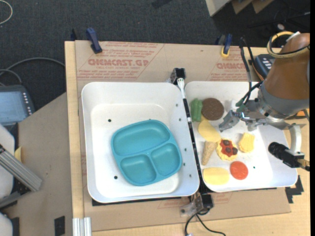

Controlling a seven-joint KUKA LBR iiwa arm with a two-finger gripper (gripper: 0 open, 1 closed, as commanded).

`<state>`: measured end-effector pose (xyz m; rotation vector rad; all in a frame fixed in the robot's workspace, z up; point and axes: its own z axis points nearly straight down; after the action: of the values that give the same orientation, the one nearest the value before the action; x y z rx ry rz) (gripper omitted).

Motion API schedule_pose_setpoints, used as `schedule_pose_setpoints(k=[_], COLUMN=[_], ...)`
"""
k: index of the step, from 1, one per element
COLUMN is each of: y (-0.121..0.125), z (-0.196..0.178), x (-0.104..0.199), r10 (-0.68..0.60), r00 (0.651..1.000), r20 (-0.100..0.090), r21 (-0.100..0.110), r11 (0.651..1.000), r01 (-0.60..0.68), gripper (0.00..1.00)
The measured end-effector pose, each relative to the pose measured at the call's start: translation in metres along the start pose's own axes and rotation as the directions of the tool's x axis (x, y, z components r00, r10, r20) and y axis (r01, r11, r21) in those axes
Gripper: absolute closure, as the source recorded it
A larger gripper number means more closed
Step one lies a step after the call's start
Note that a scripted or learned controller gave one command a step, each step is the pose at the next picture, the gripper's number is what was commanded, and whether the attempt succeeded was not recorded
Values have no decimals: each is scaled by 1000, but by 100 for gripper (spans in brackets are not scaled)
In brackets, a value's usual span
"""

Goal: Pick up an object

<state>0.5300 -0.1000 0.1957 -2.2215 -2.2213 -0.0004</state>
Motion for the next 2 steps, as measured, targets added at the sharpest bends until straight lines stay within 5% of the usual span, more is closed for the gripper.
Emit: schedule_pose_setpoints(k=[1, 2], y=[-54, -50], z=[28, -5], x=[1, 98], r10=[2, -11], r00=[1000, 1000], r20=[-2, -4], r21=[8, -4], r11=[1000, 1000], r01=[-2, 11], gripper=[0, 0])
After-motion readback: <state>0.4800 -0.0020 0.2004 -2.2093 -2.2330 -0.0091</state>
